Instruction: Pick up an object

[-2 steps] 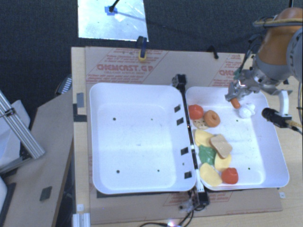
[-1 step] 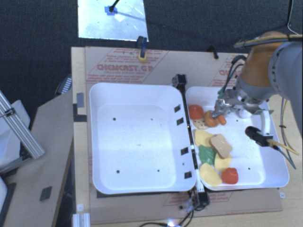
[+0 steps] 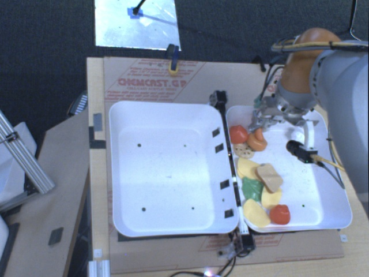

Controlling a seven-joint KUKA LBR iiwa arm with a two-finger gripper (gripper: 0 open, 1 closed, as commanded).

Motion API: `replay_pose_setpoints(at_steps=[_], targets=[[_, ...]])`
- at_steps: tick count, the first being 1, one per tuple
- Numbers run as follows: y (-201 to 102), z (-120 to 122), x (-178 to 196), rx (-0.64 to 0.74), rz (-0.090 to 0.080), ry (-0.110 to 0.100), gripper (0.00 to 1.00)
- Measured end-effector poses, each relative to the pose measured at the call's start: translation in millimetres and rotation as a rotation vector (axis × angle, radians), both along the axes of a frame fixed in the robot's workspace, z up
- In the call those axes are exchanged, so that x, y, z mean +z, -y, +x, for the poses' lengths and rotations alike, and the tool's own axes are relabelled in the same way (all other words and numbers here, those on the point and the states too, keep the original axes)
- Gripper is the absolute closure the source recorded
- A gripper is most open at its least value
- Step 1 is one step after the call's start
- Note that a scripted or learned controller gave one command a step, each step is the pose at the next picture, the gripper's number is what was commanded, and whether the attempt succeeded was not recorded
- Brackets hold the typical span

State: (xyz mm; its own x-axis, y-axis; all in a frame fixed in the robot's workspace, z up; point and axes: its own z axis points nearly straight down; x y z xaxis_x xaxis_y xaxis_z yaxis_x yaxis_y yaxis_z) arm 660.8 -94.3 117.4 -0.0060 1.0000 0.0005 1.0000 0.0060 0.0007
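My gripper [image 3: 260,123] hangs low over the back left part of the right bin [image 3: 328,203], coming in from the right. Just below its tip lies an orange toy piece [image 3: 258,141], close to or touching the tip. A red tomato [image 3: 238,134] lies left of that, with a brown round biscuit [image 3: 244,151] in front of it. Further forward along the bin's left side lie a pale yellow piece [image 3: 247,167], a tan bread slice [image 3: 270,178], a green piece [image 3: 251,188], a yellow lemon shape [image 3: 256,213] and a red piece [image 3: 280,214].
The left bin [image 3: 124,154] sits beside the right one, with a black-clipped divider rim [image 3: 228,154] between them. The arm's grey body [image 3: 346,91] covers the right bin's back right corner. A shiny metal sheet [image 3: 135,16] lies beyond the bench.
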Motion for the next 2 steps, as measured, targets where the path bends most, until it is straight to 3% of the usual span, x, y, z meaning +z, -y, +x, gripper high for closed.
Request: replay_pose_setpoints(at_steps=[2], targets=[[3.8, 4.6, -14.4, -0.004, 0.0, -0.004, 1.0]])
